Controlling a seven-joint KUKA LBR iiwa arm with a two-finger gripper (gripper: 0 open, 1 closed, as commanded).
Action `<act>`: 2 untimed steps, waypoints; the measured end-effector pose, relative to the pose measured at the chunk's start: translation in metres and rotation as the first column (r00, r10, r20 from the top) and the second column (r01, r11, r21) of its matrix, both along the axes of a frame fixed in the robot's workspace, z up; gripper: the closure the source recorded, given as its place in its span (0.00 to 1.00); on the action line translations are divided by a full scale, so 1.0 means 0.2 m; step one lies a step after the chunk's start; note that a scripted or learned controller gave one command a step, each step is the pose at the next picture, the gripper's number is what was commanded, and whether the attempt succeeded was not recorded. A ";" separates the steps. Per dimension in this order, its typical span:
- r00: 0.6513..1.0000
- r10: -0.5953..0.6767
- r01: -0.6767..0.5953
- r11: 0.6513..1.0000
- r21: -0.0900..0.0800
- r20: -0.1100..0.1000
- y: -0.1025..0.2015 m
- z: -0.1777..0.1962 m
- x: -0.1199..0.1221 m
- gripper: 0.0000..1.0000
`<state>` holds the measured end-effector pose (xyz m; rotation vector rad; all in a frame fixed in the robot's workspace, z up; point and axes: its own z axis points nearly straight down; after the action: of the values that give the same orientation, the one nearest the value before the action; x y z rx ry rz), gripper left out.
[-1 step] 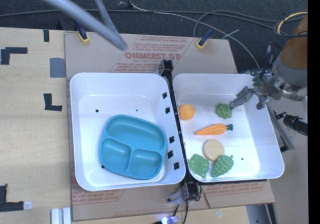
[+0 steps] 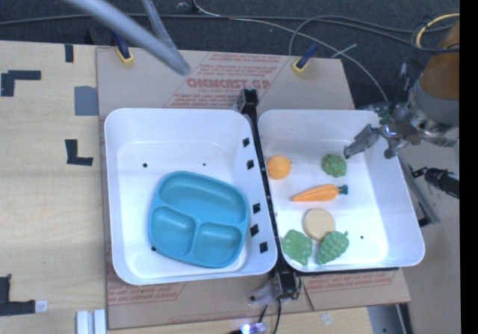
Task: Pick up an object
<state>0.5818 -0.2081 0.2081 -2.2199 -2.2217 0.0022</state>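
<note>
Seemingly spread wide and empty, the gripper (image 2: 377,143) hangs over the right bin (image 2: 388,198), near the broccoli (image 2: 334,166); the rounded floret could slip free.

wooden bench (image 2: 45,198) carries a cardboard sheet (image 2: 224,78) — on it, two white bins (image 2: 119,138) side by side.

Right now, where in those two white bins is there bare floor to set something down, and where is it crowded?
Left bin: bare floor runs along the far wall, above the blue tray. Right bin: bare at the far side near the gripper and right of the carrot. Crowded at the near edge, where the beige disc and two green pieces cluster.
</note>
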 end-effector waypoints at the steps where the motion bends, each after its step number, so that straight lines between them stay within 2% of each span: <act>1: 1.000 0.000 0.000 1.000 0.000 -0.004 -0.01 -0.23 0.02 0.00; 2: 1.000 0.000 0.000 1.000 0.000 -0.005 -0.02 -0.55 0.02 0.00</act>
<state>0.5862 -0.2126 0.0981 -2.2171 -2.2189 0.0080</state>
